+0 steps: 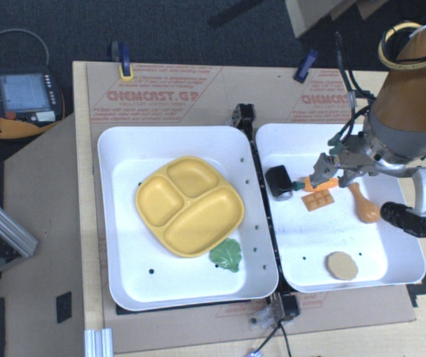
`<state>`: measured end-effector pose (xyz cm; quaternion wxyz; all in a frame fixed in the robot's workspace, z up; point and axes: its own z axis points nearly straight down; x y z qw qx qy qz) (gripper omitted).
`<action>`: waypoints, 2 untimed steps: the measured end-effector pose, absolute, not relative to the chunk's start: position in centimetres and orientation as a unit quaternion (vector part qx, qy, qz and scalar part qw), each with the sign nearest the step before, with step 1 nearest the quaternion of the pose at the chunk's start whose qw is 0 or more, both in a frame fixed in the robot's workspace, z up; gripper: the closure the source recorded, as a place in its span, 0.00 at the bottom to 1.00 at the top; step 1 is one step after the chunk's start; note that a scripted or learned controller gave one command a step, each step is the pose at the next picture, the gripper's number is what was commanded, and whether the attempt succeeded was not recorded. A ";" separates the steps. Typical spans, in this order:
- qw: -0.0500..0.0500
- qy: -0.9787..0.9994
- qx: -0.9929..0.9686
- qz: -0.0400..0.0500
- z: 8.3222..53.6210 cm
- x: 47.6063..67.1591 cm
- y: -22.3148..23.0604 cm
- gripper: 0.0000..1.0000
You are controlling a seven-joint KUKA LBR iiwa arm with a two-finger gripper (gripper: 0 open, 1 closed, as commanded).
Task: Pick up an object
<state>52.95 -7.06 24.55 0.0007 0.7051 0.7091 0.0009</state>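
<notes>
My gripper point(334, 175) hangs low over the upper middle of the right bin point(391, 270). Directly under it lie a small orange carrot-like piece point(320, 187) and an orange waffle square point(318, 200). A black block point(278, 181) sits just left of them by the bin's left wall. A brown drumstick-shaped piece point(364, 205) lies to the gripper's right. A tan round cookie point(341, 265) rests near the bin's front. I cannot tell whether the gripper touches the carrot piece.
The left bin point(116, 199) holds a yellow divided plate point(190, 205) with a green broccoli piece point(227, 255) at its front right edge. A black divider point(261, 199) runs between the bins. The arm's grey body point(406, 125) overhangs the right bin's far right.
</notes>
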 end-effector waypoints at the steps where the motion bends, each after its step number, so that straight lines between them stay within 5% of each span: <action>1: 0.000 0.708 0.706 0.001 23.6 55.2 -1.9 1.00; 2: 0.000 0.710 0.704 0.002 23.6 56.6 4.4 1.00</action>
